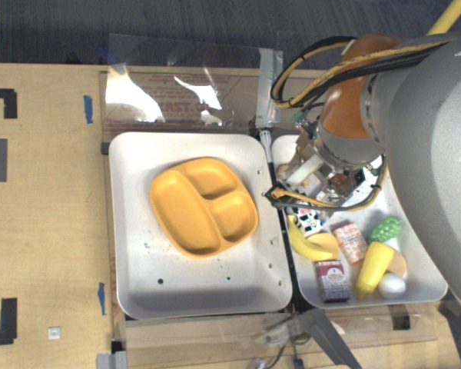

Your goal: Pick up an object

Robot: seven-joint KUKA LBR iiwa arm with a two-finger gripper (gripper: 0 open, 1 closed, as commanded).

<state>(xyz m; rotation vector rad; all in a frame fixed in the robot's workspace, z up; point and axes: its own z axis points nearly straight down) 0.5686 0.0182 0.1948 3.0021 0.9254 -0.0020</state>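
Reaching into the right bin

The gripper point(311, 181) hangs low over the right bin point(422, 279), and I cannot tell how it is set. A banana point(311, 244) lies just below it, a red box point(349, 241) beside. Next: descend squarely, then close

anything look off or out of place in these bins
Nothing looks spilled or broken. The yellow divided plate sits askew in the left bin, and the toy food, including a banana and a corn cob, is jumbled in the right bin.
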